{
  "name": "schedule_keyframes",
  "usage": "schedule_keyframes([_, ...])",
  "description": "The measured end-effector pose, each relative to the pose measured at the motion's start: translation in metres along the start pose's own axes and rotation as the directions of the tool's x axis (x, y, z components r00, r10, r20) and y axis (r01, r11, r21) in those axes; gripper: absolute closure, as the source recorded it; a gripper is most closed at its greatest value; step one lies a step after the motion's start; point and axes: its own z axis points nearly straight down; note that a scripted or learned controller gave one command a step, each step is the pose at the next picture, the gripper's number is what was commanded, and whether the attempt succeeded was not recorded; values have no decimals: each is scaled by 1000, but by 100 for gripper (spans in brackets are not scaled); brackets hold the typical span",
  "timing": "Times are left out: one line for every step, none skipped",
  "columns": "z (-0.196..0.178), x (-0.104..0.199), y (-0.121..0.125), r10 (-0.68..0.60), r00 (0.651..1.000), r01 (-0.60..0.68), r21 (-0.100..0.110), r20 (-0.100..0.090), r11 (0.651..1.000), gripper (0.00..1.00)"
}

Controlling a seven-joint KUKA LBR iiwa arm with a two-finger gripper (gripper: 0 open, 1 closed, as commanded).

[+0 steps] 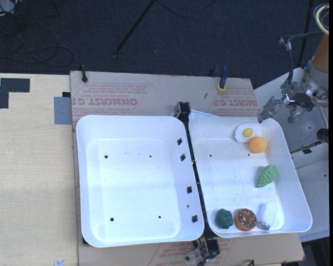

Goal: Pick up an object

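**Objects clustered in right bin, tool parked off to the side**

Objects for picking are all found in the right shallow white plastic bin (299, 198). A flat fried-egg toy, white with yellow yolk (246, 132), is lying at the bin's far end, with a small round orange ball (257, 144) touching or just beside it. A bumpy light-green grape-like piece (267, 175) is set near the right wall, midway along. At the near end a row is formed: a dark green lumpy item (223, 218), a brown ring doughnut with sprinkles (245, 219) just beside it, then a pale white-grey object (267, 215), shape hard to tell. The scatter is judged random, as for bin-picking trials; the near-end row is tight, so the lone green piece is judged easier to grasp.

The left shallow white plastic bin (89, 176) is seen alongside, on brown cardboard sheeting (127, 96) over the table (28, 170).

The tool (291, 101) is seen outside the right bin, beyond its far right corner, raised and apart from every object. Nothing is seen held or touched. Finger opening cannot be told.
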Motion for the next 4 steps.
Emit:
schedule_keyframes([11, 0, 0, 0, 1000, 0, 0, 0, 1000, 0])
schedule_keyframes([167, 0, -4, 2, 1000, -2, 9, -4, 1000, 0])
schedule_keyframes([111, -4, 0, 5, 1000, -5, -6, 1, 1000, 0])
schedule_keyframes([169, 0, 0, 0, 1000, 0, 1, -1, 1000, 0])
